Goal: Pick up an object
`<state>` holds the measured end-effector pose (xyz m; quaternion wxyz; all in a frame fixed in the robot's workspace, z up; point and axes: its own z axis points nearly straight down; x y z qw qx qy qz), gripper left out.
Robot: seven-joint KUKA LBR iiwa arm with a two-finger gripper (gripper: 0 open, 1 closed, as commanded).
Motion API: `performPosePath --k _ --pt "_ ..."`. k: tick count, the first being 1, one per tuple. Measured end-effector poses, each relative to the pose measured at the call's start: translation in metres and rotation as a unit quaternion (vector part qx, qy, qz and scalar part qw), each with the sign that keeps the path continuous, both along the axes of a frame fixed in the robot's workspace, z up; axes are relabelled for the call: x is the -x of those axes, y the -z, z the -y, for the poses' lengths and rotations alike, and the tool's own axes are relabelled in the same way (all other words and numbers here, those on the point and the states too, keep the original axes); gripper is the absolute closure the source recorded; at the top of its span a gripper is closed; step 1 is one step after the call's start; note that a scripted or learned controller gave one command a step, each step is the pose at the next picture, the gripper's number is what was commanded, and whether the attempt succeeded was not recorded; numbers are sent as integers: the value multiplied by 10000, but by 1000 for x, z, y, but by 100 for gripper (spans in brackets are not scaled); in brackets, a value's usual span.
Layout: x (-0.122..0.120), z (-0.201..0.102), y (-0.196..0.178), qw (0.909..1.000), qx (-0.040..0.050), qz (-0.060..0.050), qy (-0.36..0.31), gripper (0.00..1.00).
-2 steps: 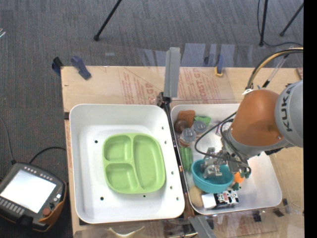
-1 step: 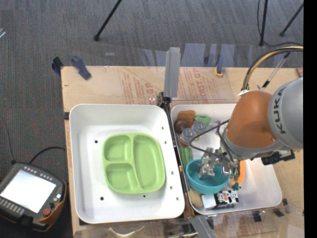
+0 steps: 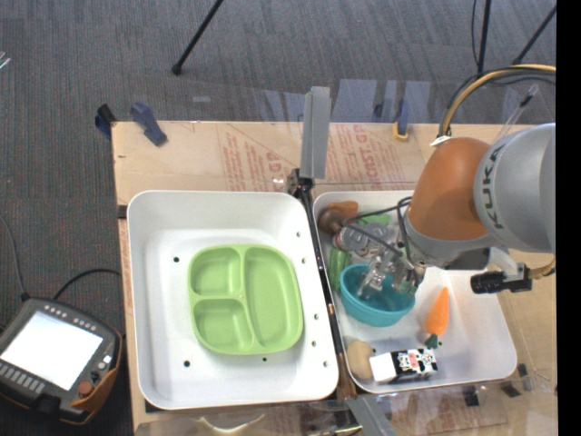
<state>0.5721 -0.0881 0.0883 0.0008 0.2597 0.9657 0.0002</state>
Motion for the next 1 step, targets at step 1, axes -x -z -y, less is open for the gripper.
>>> performPosePath --k 1 --pt "-55 100 1 9986 6 -2 533 100"
